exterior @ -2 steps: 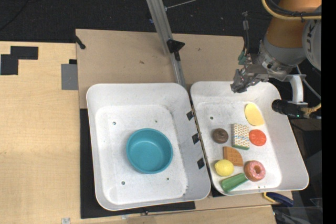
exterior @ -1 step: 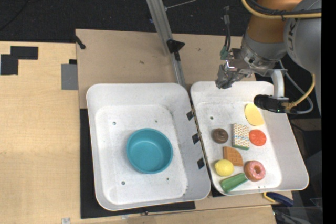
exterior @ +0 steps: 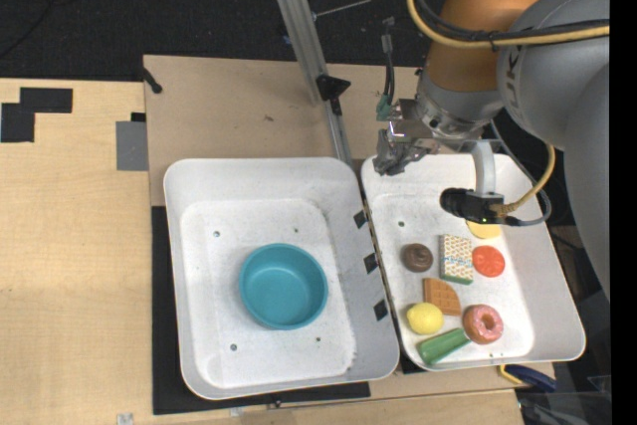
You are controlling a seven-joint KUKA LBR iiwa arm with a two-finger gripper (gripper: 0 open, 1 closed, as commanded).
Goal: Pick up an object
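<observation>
I've got the claw (exterior: 398, 154) hanging over the far left corner of the right bin (exterior: 557, 338), and I can't tell how it is set from here. The toy food sits nearer me and right of the claw: chocolate donut (exterior: 417, 258), checkered wafer (exterior: 456, 258), red tomato (exterior: 488, 261), orange cracker (exterior: 442, 295), yellow lemon (exterior: 425, 318), pink donut (exterior: 483, 323). The green cucumber (exterior: 442, 344) lies long axis slanting up-right. Teal bowl (exterior: 284, 287) sits left, in the left bin (exterior: 199, 184).
</observation>
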